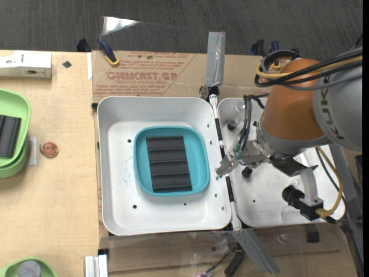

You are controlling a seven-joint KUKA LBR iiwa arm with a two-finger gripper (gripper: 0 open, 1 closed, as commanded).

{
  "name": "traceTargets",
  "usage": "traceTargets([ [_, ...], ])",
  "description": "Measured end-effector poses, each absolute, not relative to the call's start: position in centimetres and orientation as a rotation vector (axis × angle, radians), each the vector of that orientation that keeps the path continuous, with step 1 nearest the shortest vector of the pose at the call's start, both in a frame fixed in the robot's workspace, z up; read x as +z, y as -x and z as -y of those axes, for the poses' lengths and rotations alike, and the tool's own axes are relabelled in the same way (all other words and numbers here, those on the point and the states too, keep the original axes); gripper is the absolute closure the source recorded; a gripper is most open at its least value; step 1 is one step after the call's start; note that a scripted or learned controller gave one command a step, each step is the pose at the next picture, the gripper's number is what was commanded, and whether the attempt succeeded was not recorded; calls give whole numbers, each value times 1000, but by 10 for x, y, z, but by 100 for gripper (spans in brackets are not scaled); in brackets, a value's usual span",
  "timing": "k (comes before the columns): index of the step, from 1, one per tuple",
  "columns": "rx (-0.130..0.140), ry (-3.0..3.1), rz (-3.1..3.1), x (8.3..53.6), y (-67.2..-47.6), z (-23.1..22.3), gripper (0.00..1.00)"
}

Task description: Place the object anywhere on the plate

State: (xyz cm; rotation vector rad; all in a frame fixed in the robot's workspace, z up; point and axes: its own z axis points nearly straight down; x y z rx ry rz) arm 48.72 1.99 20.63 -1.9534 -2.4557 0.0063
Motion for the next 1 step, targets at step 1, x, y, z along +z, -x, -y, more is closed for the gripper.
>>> traceTargets([
  [1,4,1964,2450,190,-529,-29,0],
])
